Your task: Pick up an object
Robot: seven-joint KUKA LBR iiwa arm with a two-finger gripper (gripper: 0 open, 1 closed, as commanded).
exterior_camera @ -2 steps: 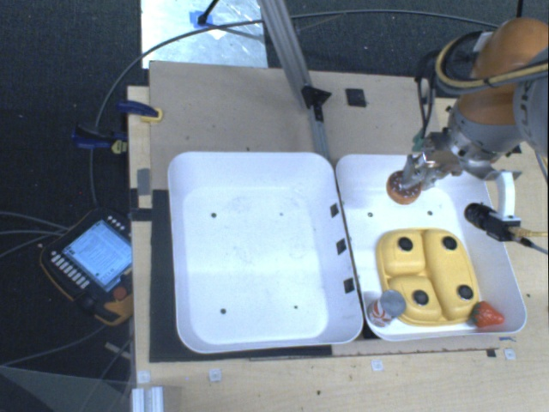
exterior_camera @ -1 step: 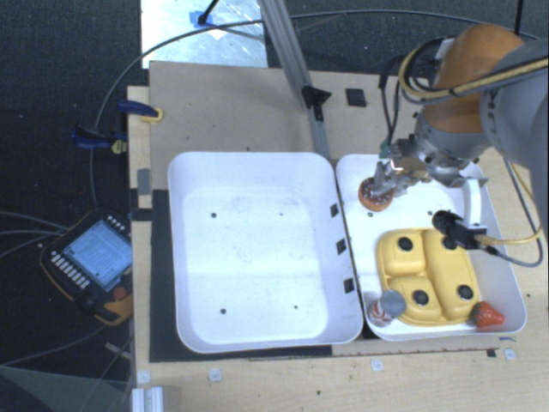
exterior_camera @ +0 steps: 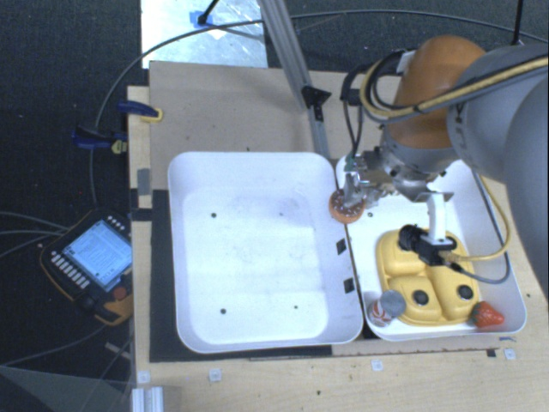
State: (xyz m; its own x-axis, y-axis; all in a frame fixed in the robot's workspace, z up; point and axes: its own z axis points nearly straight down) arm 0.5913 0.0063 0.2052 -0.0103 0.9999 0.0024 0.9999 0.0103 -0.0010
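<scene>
Gripper [exterior_camera: 350, 197] was seen over the seam between the bins, a round brown object [exterior_camera: 346, 209] apparently pinched between its fingers | grey arm [exterior_camera: 480, 110] was extended from the right | right bin [exterior_camera: 513, 312] was loaded with a yellow toy [exterior_camera: 425, 286], a red piece [exterior_camera: 489, 316] and a grey piece [exterior_camera: 392, 303] | left bin [exterior_camera: 257, 256] was positioned just beside.
</scene>
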